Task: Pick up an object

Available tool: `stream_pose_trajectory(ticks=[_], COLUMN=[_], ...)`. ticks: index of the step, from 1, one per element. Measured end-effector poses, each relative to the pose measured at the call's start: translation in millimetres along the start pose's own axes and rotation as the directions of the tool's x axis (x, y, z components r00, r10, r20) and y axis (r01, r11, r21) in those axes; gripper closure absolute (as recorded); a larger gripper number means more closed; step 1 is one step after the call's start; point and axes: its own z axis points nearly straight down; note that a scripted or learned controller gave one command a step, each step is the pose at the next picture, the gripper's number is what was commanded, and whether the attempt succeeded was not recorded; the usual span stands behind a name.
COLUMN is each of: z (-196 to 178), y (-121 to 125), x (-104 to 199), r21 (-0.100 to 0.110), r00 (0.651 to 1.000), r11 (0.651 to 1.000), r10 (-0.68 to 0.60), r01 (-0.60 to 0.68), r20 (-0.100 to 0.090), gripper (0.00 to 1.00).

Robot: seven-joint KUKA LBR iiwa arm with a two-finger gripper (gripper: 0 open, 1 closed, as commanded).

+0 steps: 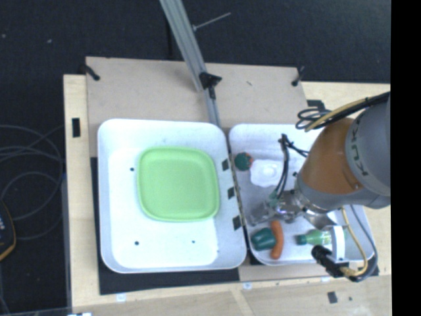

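Observation:
The arm reaches over the right bin [256, 134], its orange band and grey wrist covering much of the bin's right half. My gripper [279, 209] hangs low at the bin's middle, just above an orange sausage-shaped piece [277, 239]. A dark green block [263, 237] lies beside that piece at the bin's front left. A small green ball [243, 160] and a white object [264, 173] rest toward the back. A green-and-white bottle [320, 239] lies at the front right. Nothing shows between the fingers.
The left bin [118, 242] holds a light green square plate [177, 183]. A grey metal pole [187, 41] slants from the top down to the divide between the bins. Cables loop around the arm's wrist at the bench's right edge.

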Motion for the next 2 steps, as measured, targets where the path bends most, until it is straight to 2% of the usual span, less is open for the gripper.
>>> stream_pose_trajectory(ticks=[1,2], z=[-11.8,-62.8], y=[1.1,-6.2], x=[-0.1,-6.1], r21=[-0.004,-0.005], r00=[1.0,1.0], r11=[1.0,1.0], r10=[0.001,0.0], r01=[-0.001,0.0], r20=[-0.001,0.0], gripper=[1.0,1.0])
